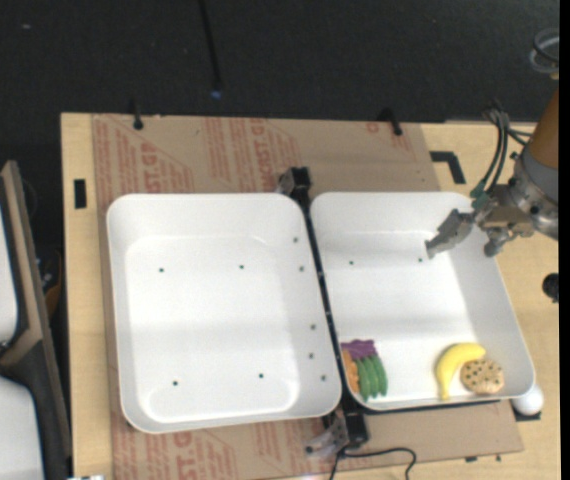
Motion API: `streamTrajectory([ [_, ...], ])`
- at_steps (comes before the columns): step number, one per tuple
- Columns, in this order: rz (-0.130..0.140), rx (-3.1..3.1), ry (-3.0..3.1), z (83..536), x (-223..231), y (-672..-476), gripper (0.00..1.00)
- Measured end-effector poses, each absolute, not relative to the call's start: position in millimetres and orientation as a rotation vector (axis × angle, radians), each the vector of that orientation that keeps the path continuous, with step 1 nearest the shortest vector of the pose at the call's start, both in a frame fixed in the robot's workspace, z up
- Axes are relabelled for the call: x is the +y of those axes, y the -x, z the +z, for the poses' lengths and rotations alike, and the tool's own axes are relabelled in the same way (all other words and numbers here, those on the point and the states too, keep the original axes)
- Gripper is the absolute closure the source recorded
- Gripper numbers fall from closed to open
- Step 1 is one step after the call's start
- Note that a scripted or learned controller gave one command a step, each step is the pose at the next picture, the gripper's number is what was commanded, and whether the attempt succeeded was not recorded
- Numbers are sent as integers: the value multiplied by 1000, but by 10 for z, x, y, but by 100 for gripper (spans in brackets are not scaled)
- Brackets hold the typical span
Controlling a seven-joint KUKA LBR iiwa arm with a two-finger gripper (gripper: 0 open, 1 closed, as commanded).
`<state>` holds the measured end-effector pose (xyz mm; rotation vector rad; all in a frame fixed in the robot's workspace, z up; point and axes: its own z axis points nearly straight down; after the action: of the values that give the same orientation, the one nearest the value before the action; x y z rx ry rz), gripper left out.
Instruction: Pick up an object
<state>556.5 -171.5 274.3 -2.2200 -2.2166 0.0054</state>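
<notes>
Lying banana below end effector

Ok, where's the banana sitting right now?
The banana lies in the right bin, at its near right corner, touching the round cookie; the green and purple toy lies to its left along the same near wall.

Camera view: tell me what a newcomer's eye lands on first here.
Two white bins side by side take up the bench, the left bin and the right bin. Along the right bin's near edge lie the coloured things: a banana with a cookie against it in the right corner, and a green, orange and purple toy in the left corner. The gripper hangs over the right bin's far right part.
</notes>
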Motion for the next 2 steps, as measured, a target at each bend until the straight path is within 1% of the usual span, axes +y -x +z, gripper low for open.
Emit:
streamTrajectory([
  [1, -1, -2221, 2223, 2776, -1714, -5576, 0],
  [2, 3, -2219, 2221, 2352, -1743, -5595, 0],
])
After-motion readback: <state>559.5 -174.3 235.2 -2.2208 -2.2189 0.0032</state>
